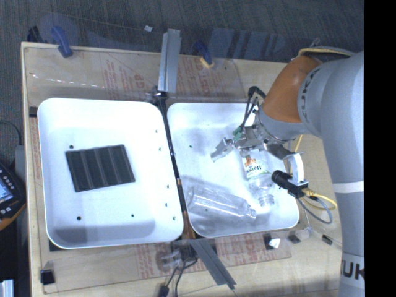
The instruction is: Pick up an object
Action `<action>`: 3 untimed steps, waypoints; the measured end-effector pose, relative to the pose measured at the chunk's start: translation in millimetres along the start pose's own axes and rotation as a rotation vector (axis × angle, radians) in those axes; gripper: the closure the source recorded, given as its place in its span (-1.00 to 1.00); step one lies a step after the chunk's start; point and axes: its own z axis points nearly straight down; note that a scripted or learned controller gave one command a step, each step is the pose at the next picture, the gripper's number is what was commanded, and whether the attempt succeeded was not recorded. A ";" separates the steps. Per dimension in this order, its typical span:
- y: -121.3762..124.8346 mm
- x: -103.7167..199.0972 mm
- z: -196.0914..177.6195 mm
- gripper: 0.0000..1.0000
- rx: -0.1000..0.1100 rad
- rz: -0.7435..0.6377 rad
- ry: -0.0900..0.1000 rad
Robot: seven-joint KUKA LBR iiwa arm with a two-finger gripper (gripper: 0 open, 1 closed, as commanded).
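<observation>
Over right bin (185,166), tool (224,147) above bottles (257,169)

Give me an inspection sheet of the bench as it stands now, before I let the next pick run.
Surface: wooden bench bearing two white bins side by side.
Job's things: small labelled bottle and clear plastic bottle lying in the right bin; dark ribbed slab lying flat in the left bin.
Clutter: nothing seen.
Grippers: gripper over the right bin, beside the labelled bottle's upper end; nothing seen held.
Cables: black lead at the wrist; yellow and grey leads by the bin's right edge.
Surroundings: dark carpet; handheld controller at the left edge.
</observation>
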 end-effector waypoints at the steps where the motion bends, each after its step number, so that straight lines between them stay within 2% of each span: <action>1: -18.6 1.1 -55.3 -1.00 -0.006 -0.036 -0.004; 2: -17.6 1.6 -65.2 1.00 -0.006 -0.040 -0.004; 3: -17.6 1.6 -65.2 -1.00 -0.006 -0.039 -0.004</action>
